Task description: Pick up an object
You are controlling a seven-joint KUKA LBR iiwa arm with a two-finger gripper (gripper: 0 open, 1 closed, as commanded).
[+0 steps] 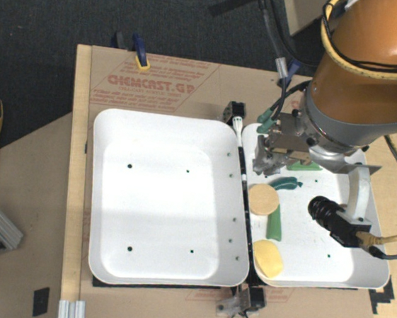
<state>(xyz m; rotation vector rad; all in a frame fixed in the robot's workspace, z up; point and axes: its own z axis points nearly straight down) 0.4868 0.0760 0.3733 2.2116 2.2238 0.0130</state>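
Surface: brown printed cardboard over dark carpet, which bore a left bin and a right bin, both white. Camera view, right bin, along its left wall: tan disc; green stick just beside it; yellow lump nearer the front; teal piece behind. Hand hung over the teal piece, just behind the disc; whether apart or together could not be told. Disc judged light, stiff and flat-lying, best pinched across its rim.

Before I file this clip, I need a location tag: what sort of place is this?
Probably a robotics lab test bench: a left bin and right bin on a cardboard sheet with a clamp, and a robot arm over the right bin.
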